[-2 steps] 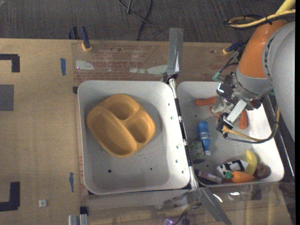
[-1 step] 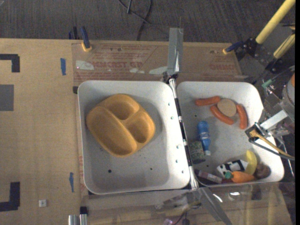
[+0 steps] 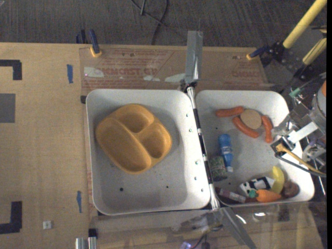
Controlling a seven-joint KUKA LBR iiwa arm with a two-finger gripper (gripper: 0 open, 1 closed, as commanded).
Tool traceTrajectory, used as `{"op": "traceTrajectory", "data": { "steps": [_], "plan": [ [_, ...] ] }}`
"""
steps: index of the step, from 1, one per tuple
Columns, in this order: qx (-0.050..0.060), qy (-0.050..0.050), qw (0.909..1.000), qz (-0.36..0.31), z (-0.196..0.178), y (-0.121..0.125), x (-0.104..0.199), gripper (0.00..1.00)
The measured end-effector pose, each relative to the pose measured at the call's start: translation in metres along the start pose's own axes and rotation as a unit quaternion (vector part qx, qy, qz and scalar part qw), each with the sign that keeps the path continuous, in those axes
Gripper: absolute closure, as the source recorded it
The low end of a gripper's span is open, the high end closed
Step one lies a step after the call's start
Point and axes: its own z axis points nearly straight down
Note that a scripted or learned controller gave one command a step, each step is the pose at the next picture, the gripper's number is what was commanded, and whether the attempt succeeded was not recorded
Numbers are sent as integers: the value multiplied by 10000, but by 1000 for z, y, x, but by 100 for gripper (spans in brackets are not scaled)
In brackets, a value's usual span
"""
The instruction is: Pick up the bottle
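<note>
Bottle (image 3: 225, 150), blue with a white lower part, is recorded lying flat on the floor of the right bin (image 3: 254, 157), close to the wall shared with the left bin (image 3: 155, 188) and roughly parallel to it. A dark can (image 3: 218, 167) is noted just beside its lower end. Orange sausages (image 3: 246, 128) and a tan disc (image 3: 251, 119) are found further back, well apart from the bottle. A banana (image 3: 278, 178) and a carrot (image 3: 267, 195) are logged at the near right corner. A yellow divided plate (image 3: 134, 137) is seen in the left bin. The gripper (image 3: 290, 135) is observed over the right bin's right edge, well apart from the bottle; whether it is spread or pressed together cannot be told.
</note>
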Motion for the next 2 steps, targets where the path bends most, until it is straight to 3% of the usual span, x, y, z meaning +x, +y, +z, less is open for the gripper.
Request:
{"op": "traceTrajectory", "data": {
  "steps": [1,2],
  "plan": [
    [10,0,9989,-475,110,-12,61,0],
    [-25,54,10000,25,184,-10,57,0]
  ]
}}
